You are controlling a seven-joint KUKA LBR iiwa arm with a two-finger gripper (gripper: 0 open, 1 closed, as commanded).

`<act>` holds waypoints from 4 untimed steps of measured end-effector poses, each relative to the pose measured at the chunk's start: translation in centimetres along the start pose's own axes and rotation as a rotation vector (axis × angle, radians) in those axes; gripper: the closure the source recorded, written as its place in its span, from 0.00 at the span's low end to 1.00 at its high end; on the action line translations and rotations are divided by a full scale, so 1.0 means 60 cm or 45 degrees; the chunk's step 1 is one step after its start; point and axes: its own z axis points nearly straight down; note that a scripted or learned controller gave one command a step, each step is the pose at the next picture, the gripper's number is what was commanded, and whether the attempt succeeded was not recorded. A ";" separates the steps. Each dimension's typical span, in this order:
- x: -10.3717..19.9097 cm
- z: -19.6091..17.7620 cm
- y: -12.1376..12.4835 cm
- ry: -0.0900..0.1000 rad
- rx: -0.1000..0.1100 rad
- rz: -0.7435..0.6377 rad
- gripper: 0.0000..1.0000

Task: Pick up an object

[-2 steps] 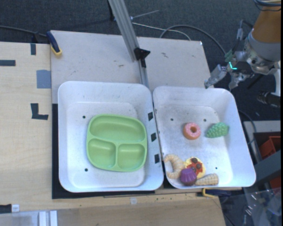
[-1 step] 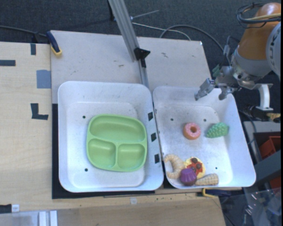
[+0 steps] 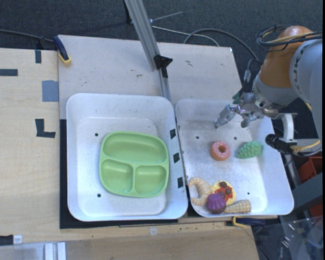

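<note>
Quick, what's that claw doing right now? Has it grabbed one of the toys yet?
Gripper: open, holding nothing, with its two fingers spread above the right bin, up and away from the pink donut and the green toy.

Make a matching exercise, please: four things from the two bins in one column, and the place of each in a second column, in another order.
Things:
1. green tray
2. pink doughnut
3. green grapes
4. purple fruit

Places:
A. right bin, near its front edge
B. left bin
C. right bin, middle
D. right bin, just right of the doughnut

Pairs: 1-B, 2-C, 3-D, 4-A
</note>
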 end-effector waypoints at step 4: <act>0.003 -0.097 0.010 -0.002 -0.016 0.000 1.00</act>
